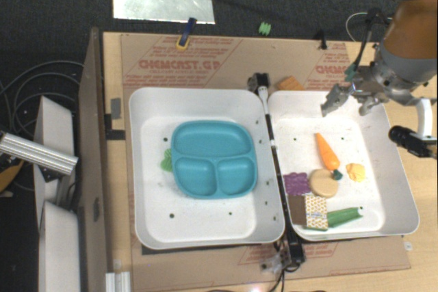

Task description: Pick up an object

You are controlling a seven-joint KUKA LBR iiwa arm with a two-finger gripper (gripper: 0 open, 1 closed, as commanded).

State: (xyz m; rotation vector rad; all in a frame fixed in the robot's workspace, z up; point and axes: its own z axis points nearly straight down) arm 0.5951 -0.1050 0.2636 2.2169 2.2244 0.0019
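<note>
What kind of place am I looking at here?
Probably a robotics lab test bench: a robot arm reaches over two white bins, one holding toy food like a carrot, with loose cables alongside.

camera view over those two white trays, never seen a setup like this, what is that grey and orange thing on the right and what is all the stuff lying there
That is a robot arm, reaching in from the right. One fixed camera looks down at a slant on a bench with two shallow white bins. The arm's tool hangs above the far part of the right bin, with nothing between its fingers. In that bin lie toy foods: a carrot, a yellow piece, a round beige piece, a purple piece, a green vegetable and a patterned block. The left bin holds a blue divided plate with something green at its edge.
</note>
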